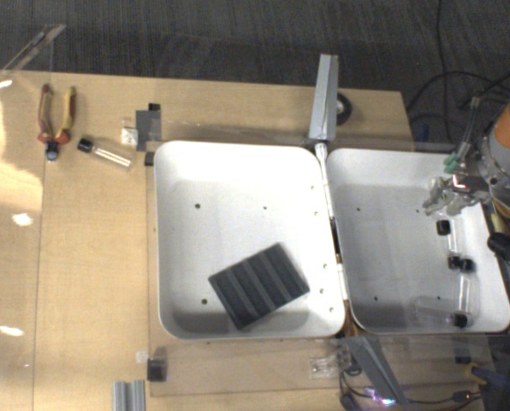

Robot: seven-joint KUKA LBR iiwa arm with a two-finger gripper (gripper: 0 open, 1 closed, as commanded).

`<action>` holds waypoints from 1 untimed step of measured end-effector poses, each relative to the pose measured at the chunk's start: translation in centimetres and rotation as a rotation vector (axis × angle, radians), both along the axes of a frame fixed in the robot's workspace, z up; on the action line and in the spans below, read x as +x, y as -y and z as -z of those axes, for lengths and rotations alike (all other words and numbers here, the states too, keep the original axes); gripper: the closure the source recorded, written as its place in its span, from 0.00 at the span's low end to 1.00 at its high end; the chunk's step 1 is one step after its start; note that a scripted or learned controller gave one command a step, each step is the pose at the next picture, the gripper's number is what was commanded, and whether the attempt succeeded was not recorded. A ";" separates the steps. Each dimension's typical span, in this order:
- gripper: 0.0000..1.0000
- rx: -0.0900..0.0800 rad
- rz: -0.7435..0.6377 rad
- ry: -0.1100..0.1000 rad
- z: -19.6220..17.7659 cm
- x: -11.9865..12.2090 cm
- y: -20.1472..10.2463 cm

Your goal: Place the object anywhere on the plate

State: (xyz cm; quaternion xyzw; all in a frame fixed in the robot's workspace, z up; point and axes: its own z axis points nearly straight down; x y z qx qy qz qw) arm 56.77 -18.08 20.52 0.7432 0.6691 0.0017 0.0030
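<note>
Gripper: the gripper (450,193) hangs over the right bin (383,229), up near its far corner; I cannot tell whether it is open or closed, and nothing shows in its grasp.
Object: small clear tubes with black caps (457,262) lie just beneath and in front of the gripper, along the bin's right wall. Which one is the target is unclear.
Plate: the dark ridged plate (259,285) sits well apart from the gripper, across the divider in the left bin (238,178).
Step, as I read it: the pick.
Doing it well: descend square over one tube, clear of the wall and its neighbours, and close across its width.
Risk: tubes roll.
</note>
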 end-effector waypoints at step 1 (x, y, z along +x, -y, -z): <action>1.00 -0.001 -0.365 -0.001 0.6 4.3 -5.8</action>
